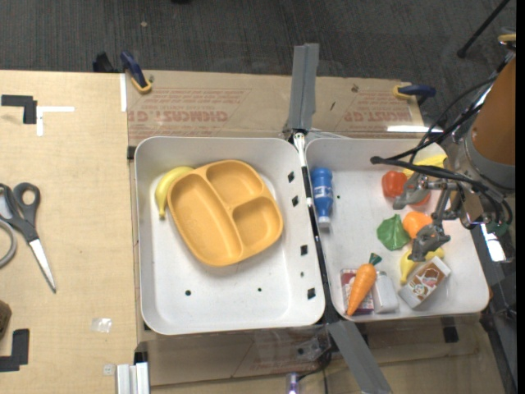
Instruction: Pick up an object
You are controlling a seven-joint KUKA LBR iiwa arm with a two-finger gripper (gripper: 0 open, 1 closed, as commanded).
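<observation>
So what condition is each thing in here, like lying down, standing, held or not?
Yellow divided plate: flat in the left bin, right way up.
Banana: tucked against the plate's left rim.
Blue bottle: lying on its side in the right bin.
Toy carrot: lying down, untouched.
Small carton: tilted, resting by the bin's edge.
Scissors: on the bench, blades closed.
Gripper: above the toys.

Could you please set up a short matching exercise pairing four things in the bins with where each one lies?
Things:
1. divided orange plate
2. blue bottle
3. toy carrot
4. banana

Places:
A. near front edge of right bin
B. middle of left bin
C. tucked behind the plate's left rim
D. against the right bin's left wall

Pairs: 1-B, 2-D, 3-A, 4-C
</observation>
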